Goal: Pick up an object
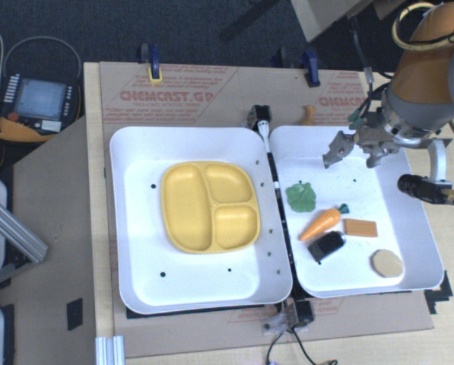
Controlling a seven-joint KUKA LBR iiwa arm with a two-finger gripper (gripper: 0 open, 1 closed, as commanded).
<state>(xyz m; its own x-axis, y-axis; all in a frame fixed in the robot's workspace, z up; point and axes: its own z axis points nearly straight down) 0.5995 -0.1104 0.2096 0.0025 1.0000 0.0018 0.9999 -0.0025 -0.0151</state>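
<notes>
We are watching the gripper [360,149] hovering over the back part of the right bin [417,276], with its fingers [334,154] spread apart and pinching nothing, so we are judging this to be the approach step, before any grasp. The candidates are lying toward the front of that bin: a green lump [301,196], a toy carrot [321,223] just in front of it, a black block [326,245] touching the carrot's blunt end, an orange slab [360,228] beside the carrot, and a tan disc [387,263] near the front right rim. The next move is calling for a shift forward and a descent over one piece (the green lump is sitting nearest and apart from the others, so it looks the cleaner target). The carrot, block and slab are crowding each other, leaving little room for fingers. The left bin [128,204] is holding a yellow divided plate [210,205].
</notes>
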